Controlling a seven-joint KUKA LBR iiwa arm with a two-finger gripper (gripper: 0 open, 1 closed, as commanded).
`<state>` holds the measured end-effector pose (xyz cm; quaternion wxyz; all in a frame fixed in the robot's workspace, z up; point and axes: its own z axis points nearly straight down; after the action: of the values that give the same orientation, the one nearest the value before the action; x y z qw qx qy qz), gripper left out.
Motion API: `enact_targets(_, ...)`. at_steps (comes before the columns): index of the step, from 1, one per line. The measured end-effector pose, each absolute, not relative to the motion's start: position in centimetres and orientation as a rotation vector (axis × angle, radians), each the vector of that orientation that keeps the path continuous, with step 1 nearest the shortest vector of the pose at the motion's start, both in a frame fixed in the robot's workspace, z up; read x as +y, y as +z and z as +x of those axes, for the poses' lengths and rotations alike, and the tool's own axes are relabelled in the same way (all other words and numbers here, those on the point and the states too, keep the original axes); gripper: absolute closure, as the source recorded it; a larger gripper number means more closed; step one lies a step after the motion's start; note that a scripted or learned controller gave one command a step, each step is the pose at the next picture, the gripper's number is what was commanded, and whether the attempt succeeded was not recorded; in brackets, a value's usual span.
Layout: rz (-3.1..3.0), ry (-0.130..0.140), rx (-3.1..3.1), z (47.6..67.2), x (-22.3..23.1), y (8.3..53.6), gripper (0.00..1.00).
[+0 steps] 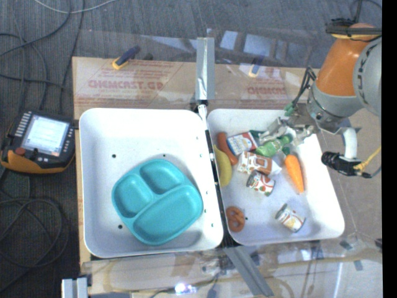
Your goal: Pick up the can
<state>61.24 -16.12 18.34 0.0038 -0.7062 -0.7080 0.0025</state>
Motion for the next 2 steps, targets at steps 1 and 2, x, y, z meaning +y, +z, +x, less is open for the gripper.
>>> enact_targets(1,-2.156,-0.02,-2.308,58.05,-12.68,11.8,0.0)
enact_targets(2,-2.192,-0.048,-2.305,57.85,-12.15,10.9,0.0)
